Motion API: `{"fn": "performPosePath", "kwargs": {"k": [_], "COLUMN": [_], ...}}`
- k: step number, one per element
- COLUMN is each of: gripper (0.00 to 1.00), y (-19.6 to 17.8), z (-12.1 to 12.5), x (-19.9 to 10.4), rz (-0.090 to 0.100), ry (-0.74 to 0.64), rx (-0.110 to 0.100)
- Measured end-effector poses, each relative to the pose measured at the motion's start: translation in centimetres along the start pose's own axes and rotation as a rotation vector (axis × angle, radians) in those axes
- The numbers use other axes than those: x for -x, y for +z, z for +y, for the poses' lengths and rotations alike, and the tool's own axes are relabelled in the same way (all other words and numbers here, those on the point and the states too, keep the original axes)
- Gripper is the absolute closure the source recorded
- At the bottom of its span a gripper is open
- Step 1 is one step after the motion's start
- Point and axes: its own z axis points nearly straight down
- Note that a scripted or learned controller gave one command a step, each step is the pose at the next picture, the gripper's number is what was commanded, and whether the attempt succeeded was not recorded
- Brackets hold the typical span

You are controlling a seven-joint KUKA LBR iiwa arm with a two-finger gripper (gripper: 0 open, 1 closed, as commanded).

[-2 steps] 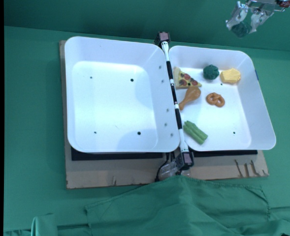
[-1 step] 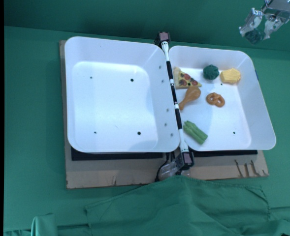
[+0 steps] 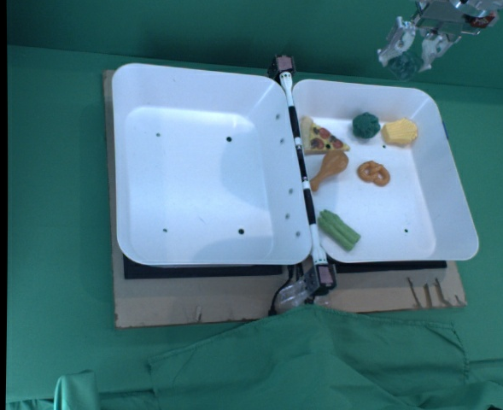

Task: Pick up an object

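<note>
My gripper (image 3: 412,51) hangs high at the top right, above the far edge of the right bin (image 3: 456,229), fingers spread with nothing between them. Below it in the right bin lie a dark green broccoli piece (image 3: 365,125), a yellow corn-like piece (image 3: 400,131), a pizza slice (image 3: 320,136), an orange drumstick (image 3: 329,169), a brown pretzel (image 3: 373,173) and a green bundle of asparagus (image 3: 338,229). The broccoli and the yellow piece are nearest to the gripper.
The left bin (image 3: 140,84) stands beside the right one, split from it by a black-and-white divider bar (image 3: 299,156). Both rest on a brown board (image 3: 191,301). Green cloth (image 3: 319,357) bunches along the front edge.
</note>
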Motion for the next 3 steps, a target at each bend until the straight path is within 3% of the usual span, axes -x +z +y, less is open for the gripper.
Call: {"fn": "performPosePath", "kwargs": {"k": [1,2,3], "gripper": [1.00,1.00,0.00], "y": [-5.2,-12.8,-12.3], "z": [-1.8,-1.3,-1.3], "x": [-0.6,-0.8,-0.8], "rz": [-0.002,-0.003,-0.002], "ry": [0.003,0.002,0.005], "rx": [0.009,0.013,0.004]}}
